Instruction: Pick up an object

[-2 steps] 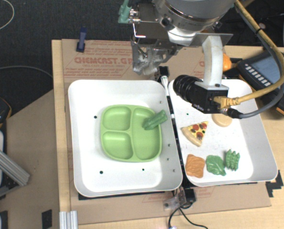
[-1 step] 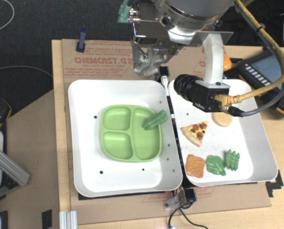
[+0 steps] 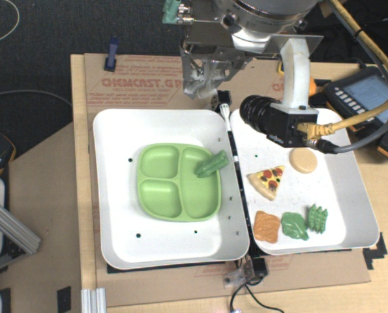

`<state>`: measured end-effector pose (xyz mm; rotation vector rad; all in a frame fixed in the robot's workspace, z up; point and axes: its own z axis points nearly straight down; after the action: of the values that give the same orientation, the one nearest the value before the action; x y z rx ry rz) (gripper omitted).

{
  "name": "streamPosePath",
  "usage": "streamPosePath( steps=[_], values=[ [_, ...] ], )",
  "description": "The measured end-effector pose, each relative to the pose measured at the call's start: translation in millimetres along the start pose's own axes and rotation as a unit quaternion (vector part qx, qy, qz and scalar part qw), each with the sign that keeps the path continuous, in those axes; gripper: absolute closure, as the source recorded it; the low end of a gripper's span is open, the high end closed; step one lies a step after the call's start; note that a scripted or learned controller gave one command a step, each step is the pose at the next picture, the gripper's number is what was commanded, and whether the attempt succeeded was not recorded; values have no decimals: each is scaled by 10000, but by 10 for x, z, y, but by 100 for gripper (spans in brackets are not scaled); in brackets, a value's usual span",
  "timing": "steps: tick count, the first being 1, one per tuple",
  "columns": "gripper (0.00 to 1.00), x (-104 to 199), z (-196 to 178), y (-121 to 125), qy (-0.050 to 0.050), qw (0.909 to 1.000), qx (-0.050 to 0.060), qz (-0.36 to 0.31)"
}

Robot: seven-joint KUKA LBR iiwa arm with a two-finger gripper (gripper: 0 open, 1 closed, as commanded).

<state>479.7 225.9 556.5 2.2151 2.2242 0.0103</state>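
Two white bins sit side by side on the bench [image 3: 83, 142]. Nearest in the right bin [image 3: 357, 220]: one orange waffle-like piece [image 3: 267, 226], one green leafy piece [image 3: 295, 226], one green ridged piece [image 3: 317, 218]. Further back: one pizza slice [image 3: 267, 181], one tan round piece [image 3: 304, 160]. That makes five loose items, any of them a candidate to pick.

Left bin [image 3: 109, 175] carries one green divided plate [image 3: 177, 191], with one green pod-shaped piece [image 3: 212, 164] lying across its right rim.

Far side: tool [image 3: 203, 83] hangs above the bench behind the left bin, over no item. Its finger spacing is unreadable, so I cannot tell whether it is open or closed; nothing visibly gripped.

Risks, as judged: the three near items lie close together, so a descent could nudge neighbours or catch two. The flat pieces may slip from a pinch. The pod on the rim could roll off.
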Motion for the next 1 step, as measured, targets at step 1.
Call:
streamPosePath(
  steps=[1],
  values=[
    [100, 6, -105, 4, 7, 10000, -14, -5]
  ],
)
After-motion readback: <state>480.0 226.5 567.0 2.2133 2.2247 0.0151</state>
